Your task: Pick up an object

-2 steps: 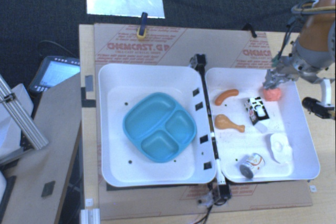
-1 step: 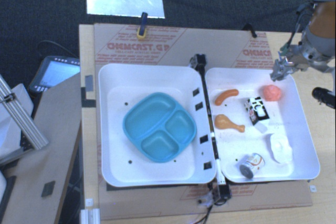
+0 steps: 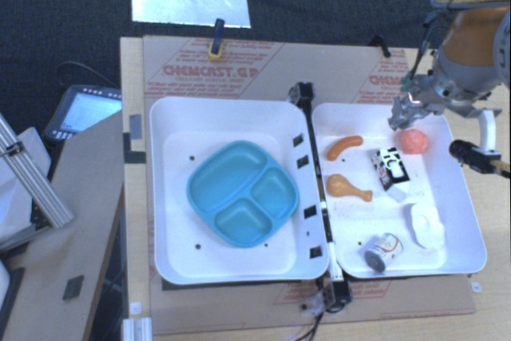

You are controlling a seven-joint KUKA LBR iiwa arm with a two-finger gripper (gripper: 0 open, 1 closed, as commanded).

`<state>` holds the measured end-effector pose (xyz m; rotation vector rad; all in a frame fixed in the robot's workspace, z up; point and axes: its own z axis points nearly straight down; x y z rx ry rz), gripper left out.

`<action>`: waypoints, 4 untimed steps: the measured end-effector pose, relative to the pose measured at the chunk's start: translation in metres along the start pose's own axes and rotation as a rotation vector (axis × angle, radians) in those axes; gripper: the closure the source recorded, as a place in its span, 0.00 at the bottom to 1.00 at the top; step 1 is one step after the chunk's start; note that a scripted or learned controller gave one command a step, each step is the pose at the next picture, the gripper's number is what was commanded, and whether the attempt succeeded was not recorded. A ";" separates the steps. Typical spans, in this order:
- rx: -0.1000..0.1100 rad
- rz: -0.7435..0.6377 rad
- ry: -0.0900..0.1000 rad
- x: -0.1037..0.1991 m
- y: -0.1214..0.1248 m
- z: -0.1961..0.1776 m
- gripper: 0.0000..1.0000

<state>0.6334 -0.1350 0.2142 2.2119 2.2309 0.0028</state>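
Approach step: gripper (image 3: 402, 117) hangs over right bin (image 3: 463, 204) by pink ball (image 3: 413, 141), can't tell its opening, nothing visibly held; next needs lowering onto ball.

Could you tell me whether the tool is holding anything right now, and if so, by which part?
Nothing is visibly held: the tool hangs over the right bin, beside the pink ball.

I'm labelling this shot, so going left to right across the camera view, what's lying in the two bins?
Blue divided plate → orange sausage → toy chicken drumstick → small metal can → black-and-white box → pink ball.
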 end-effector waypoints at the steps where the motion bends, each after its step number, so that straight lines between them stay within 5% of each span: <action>1: 0.001 -0.001 0.001 0.052 -0.008 0.009 1.00; 4: 0.002 -0.001 0.001 0.213 -0.038 0.001 1.00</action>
